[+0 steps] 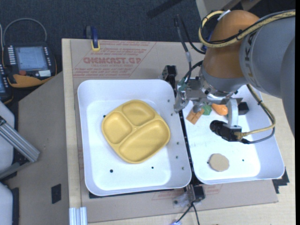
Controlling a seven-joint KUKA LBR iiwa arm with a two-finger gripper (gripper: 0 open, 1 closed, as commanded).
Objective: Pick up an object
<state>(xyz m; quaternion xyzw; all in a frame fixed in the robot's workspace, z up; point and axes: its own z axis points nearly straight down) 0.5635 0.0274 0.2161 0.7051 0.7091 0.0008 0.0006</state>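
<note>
Bins sit side by side on the bench (70, 125), both white and shallow. The left bin (89, 125) has a yellow plate (136, 131) in it, with three little sections. The right bin (262, 158) has small things in it: an orange piece (219, 109) that looks like a toy carrot, a brown and green bit (196, 114) just beside it, and a flat tan disc (219, 162) near the front edge, well apart from the others.

The big grey arm (267, 46) reaches in from the right. Its gripper (205, 99) hangs over the back of the right bin, right above the orange piece and the brown and green bit. I cannot tell how it is set, or if it has hold of anything, because the wrist hides that part. A black cable end (224, 130) hangs down beside it.

The small things under the gripper look like the easiest picks. I think the orange piece is light and hard, maybe plastic, and a bit smooth, so it could slip. A good grab would be across its fat middle. The tan disc looks thin and flat, so it would be hard to get under; squeezing its edges would work best. The yellow plate looks light and stiff but wide, so only its rim would fit in a grab.
</note>
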